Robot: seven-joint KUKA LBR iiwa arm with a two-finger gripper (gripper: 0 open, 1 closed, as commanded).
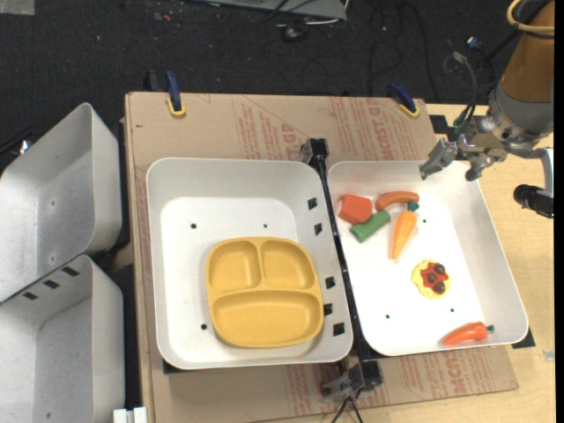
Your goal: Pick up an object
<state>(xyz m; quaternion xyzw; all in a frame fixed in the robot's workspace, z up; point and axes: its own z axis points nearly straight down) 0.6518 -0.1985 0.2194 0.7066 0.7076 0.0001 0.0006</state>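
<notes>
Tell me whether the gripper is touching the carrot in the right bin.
Apart. The camera view shows the gripper up at the right bin's far rim, with bare white floor between it and the carrot.

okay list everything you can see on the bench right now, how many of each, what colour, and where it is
white bins: two, white, side by side on the bench
divided tray: one, yellow, in the left bin
red block: one, red-orange, right bin, upper left
green piece: one, green, just below the red block
sausage: one, orange-red, right of the red block
carrot: one, orange, right bin centre
pizza slice: one, yellow with red, right bin
chilli pepper: one, red-orange, right bin lower edge
gripper: one, grey, jaws open, above the right bin's upper right corner
</notes>
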